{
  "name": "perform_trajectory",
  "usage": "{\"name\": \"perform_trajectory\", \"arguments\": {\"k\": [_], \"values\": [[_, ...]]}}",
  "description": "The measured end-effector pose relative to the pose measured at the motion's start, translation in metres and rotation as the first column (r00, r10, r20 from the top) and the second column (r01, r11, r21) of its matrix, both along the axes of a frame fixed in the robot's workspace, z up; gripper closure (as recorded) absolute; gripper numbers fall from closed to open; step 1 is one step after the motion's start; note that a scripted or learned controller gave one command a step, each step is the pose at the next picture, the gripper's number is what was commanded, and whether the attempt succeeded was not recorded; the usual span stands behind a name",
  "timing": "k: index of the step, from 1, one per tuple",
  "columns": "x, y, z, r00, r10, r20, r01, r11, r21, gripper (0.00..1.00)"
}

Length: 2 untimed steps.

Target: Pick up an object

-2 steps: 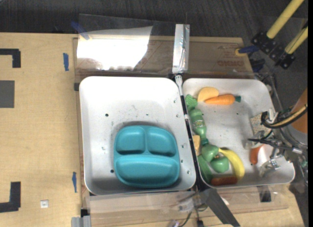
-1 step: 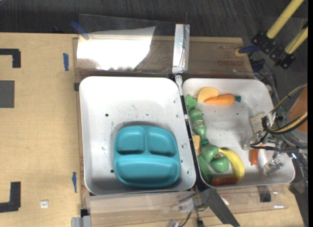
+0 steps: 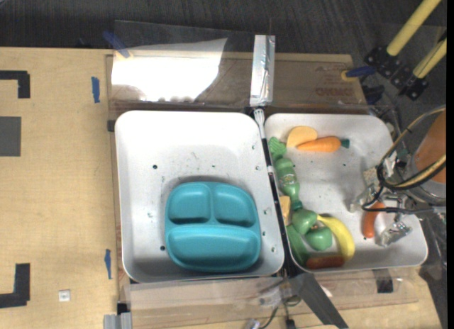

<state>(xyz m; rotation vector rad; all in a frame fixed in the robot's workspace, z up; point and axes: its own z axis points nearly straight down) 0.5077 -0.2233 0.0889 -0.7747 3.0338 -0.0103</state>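
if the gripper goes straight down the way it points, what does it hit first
Most likely the floor of the right bin near its right wall, beside a small orange-red piece under the gripper. It might touch that piece first; depth is hard to judge from this slanted view.

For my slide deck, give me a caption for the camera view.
Tool low in the right bin near toy carrot and banana; teal divided tray in left bin.
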Motion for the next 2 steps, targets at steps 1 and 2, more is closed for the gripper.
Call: {"name": "perform_trajectory", "arguments": {"k": [1,2], "values": [[-0.0086,0.0096,0.0005,0.999,0.046,0.002,-0.046,0.999,-0.001,0.00],[-0.0031,0.0034,0.0000,0.993,0.118,0.001,-0.118,0.993,0.002,0.00]]}}
